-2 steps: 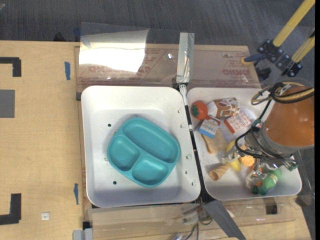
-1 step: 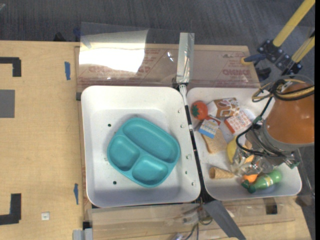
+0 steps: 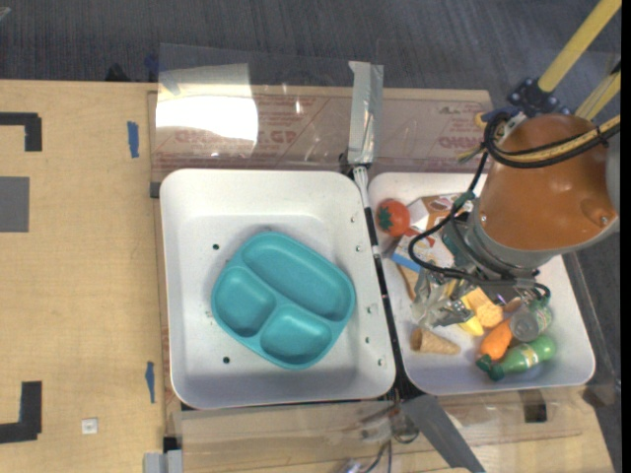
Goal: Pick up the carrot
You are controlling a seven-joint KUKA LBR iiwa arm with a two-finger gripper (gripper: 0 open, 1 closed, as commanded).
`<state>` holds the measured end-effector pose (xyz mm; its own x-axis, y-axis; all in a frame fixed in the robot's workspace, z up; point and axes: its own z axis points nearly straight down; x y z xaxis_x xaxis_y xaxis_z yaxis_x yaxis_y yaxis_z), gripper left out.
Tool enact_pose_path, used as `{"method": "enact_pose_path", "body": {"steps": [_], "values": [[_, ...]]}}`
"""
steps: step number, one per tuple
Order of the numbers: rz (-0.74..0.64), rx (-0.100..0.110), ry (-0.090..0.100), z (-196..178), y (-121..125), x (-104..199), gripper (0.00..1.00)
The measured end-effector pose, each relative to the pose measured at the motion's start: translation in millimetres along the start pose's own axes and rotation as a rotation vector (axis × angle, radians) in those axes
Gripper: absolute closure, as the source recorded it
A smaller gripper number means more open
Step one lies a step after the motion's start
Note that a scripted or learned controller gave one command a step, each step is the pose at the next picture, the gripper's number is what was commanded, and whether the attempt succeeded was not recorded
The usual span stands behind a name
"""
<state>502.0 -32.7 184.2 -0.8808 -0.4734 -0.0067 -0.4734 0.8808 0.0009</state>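
The carrot [image 3: 497, 340] lies at five o'clock in the right bin [image 3: 582, 363], unlifted. The gripper [image 3: 449, 299] hangs at its ten o'clock; jaws I cannot tell. The pick remains undone.

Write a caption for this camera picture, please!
Robot arm reaches over the right bin near the carrot; a teal plate sits in the left bin.

Teal divided plate [image 3: 284, 298]; white bins [image 3: 187, 264]; orange carrot [image 3: 497, 341]; green bottle [image 3: 518, 359]; red tomato [image 3: 393, 217].
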Motion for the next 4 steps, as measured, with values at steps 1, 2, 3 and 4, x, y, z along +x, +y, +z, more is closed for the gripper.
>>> {"method": "enact_pose_path", "body": {"steps": [1,2,3,4], "values": [[0.198,0.006,-0.002,-152.6,-57.3,0.6,1.00],[0.197,0.000,0.005,-148.6,-55.7,1.0,0.00],[0.094,-0.009,0.016,43.5,-67.5,21.5,0.00],[0.126,0.002,-0.003,95.5,-79.5,53.1,0.00]]}}
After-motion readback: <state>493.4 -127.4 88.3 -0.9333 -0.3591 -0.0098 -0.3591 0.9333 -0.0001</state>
